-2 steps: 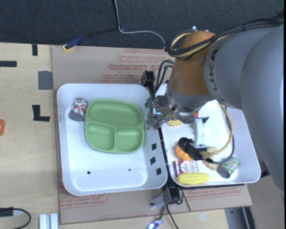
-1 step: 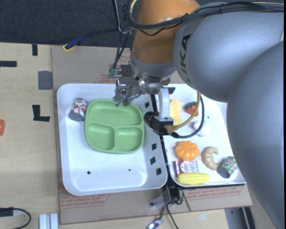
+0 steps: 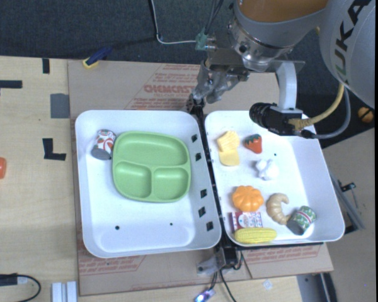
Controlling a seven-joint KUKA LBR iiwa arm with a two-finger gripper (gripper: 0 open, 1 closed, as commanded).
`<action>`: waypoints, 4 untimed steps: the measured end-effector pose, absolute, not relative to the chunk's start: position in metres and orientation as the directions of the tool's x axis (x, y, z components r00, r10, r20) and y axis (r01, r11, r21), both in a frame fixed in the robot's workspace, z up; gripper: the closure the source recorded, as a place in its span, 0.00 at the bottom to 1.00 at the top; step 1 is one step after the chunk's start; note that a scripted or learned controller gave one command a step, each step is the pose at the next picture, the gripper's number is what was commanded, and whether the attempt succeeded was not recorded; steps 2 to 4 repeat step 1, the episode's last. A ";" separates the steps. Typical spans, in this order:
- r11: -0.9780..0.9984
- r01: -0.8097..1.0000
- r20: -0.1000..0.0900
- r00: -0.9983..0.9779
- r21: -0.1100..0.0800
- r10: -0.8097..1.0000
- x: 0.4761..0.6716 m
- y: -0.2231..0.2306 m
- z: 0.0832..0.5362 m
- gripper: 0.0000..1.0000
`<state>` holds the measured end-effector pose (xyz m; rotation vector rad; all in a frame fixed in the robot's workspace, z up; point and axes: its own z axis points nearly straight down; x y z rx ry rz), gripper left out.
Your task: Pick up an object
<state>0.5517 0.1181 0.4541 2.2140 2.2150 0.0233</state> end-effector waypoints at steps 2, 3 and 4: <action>-0.001 1.000 -0.003 0.001 -0.011 1.000 0.535 0.100 0.358 1.00; -0.001 1.000 -0.003 0.001 -0.011 1.000 0.535 0.100 0.358 1.00; -0.001 1.000 -0.003 0.001 -0.011 1.000 0.535 0.100 0.358 1.00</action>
